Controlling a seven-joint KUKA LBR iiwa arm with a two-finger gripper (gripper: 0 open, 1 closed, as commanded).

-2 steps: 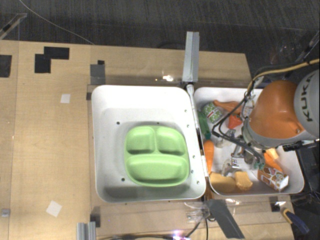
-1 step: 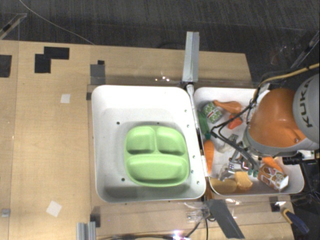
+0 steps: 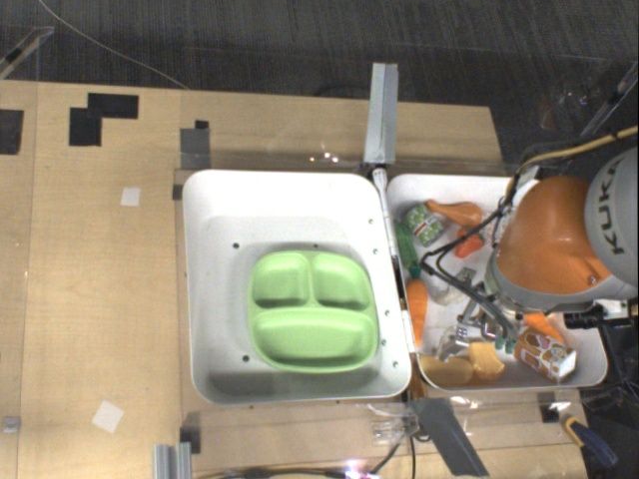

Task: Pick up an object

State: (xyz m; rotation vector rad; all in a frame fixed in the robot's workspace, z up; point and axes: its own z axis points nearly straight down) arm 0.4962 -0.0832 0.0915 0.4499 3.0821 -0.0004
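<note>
1. Objects for picking, as I see them from my remote station: all loose items lie in the right bin (image 3: pixel 595 367), crowded under and around the arm (image 3: pixel 559 238).
2. Green can (image 3: pixel 423 228): far left part of the right bin, lying on its side just beside the dividing wall.
3. Orange drumstick-shaped piece (image 3: pixel 454 211): far side of the same bin, touching the green can's far end.
4. Carrot-like orange piece (image 3: pixel 417 307): against the left wall of the right bin, nearer than the can.
5. Bread-coloured lumps (image 3: pixel 469 365): near left corner of the right bin.
6. Small juice carton (image 3: pixel 545 352): near right part of the right bin, tilted.
7. Gripper (image 3: pixel 477 325): low over the near middle of the right bin, just above the bread-coloured lumps; I cannot tell how it is set, nor whether it has anything.
8. Left bin (image 3: pixel 210 267): contains one green divided tray (image 3: pixel 314 309), three compartments, lying flat near its centre.
9. Bench (image 3: pixel 90 297): pale wood, with black marks at far left.
</note>
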